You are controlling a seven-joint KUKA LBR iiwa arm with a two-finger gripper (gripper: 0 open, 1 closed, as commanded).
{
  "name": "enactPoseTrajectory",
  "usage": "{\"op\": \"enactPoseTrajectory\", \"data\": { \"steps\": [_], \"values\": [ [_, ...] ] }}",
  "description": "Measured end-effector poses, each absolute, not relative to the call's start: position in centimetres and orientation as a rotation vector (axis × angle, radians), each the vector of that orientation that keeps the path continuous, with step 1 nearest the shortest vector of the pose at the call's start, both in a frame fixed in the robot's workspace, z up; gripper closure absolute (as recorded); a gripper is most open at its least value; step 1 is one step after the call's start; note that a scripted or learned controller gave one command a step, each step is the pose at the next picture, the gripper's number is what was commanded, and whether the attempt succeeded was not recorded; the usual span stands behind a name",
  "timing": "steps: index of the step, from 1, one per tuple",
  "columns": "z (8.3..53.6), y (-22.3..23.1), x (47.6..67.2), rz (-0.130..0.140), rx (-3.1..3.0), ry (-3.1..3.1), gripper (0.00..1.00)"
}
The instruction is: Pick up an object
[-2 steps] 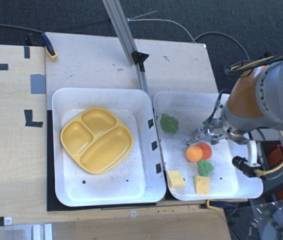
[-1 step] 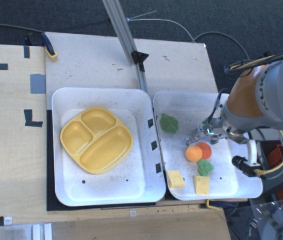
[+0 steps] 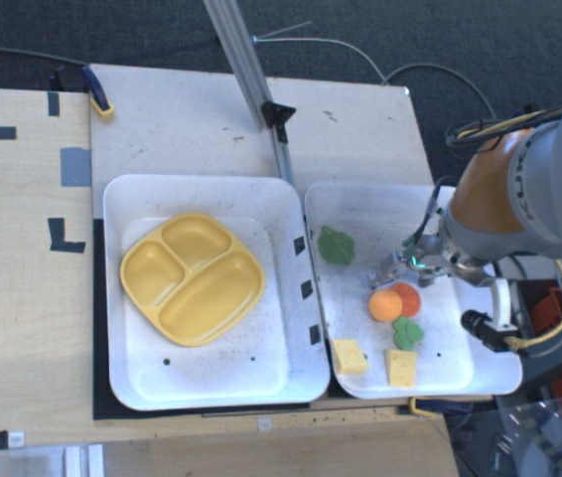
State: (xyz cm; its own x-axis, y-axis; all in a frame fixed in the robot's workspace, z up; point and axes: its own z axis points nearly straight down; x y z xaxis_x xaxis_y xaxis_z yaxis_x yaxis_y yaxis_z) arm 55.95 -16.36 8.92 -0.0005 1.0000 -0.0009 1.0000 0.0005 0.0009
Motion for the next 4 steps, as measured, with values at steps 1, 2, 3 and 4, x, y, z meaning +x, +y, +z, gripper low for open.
{"op": "enactPoseTrajectory", "data": {
  "steps": [1, 2, 3, 4],
  "values": [
    [8.92, -16.36, 55.95, 0.0, 2.22, 2.221, 0.0],
    [8.92, -16.36, 55.95, 0.0, 2.22, 2.221, 0.0],
    [8.92, -16.36, 55.95, 0.0, 2.22, 2.221, 0.0],
    [8.92, -16.36, 55.95, 0.001, 2.22, 2.221, 0.0]
  ]
}}
